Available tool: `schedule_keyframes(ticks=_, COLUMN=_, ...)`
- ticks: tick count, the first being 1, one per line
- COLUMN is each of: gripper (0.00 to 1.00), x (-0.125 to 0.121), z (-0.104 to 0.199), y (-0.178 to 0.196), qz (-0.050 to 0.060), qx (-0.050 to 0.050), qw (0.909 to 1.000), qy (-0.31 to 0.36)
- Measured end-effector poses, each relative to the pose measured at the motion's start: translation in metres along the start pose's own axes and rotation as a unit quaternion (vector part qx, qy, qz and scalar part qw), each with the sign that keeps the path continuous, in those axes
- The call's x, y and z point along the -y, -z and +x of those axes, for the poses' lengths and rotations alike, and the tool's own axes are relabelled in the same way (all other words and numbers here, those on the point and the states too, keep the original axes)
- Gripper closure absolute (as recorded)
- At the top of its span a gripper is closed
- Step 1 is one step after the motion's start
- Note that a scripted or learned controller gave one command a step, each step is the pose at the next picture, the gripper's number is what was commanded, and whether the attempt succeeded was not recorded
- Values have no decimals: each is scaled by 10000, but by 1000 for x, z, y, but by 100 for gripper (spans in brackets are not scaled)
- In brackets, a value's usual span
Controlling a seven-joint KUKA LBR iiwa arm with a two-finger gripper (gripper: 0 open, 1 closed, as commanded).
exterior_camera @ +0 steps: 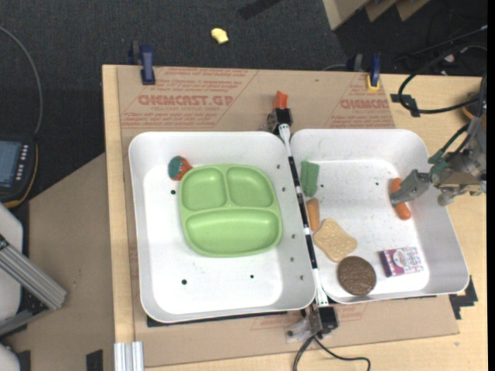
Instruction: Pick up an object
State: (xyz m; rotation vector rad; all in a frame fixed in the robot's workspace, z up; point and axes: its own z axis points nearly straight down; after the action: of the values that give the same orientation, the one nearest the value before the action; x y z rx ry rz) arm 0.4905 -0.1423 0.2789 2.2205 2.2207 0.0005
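Round brown cookie-like disc (356, 275): right white bin (363, 141), near front edge, lying flat.

Purple and white rectangular packet (401, 261): right bin, front right corner area, just beside the brown disc, flat, long axis running roughly left to right.

Tan bread-slice-shaped piece (334, 239): right bin, left of centre, touching or nearly touching the brown disc at its upper left.

Small orange carrot-like stick (312, 212): right bin, against left wall, long axis running front to back.

Green rectangular soft piece (310, 177): right bin, left wall toward back, standing just behind the orange stick.

Orange elongated object (401, 200): right bin, at right wall, about midway along it. Long axis slanted, upper end toward back left, lower end pointing to front right. It sits right at the gripper's tip; whether it is clasped cannot be told.

Grey two-finger gripper (411, 188): over right edge of right bin, reaching in from the right; finger state cannot be told.

Green three-compartment plastic plate (230, 209): left white bin (155, 230), centre, two small compartments toward back, one large toward front.

Small round object, red and teal (179, 168): left bin, back left corner area, touching the plate's back left rim.

Brown bench board (232, 91): carries both bins, blue clamps (145, 62) on its back edge.
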Motion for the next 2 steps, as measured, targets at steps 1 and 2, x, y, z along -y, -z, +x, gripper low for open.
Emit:
schedule_keyframes(ticks=1, gripper=0, x=-17, z=-1, y=-72, qz=40, qx=-13, qw=10000, qy=1)
schedule_keyframes(ticks=2, gripper=0, x=-40, z=-83, y=-86, qz=-12, qx=24, qw=10000, qy=-25)
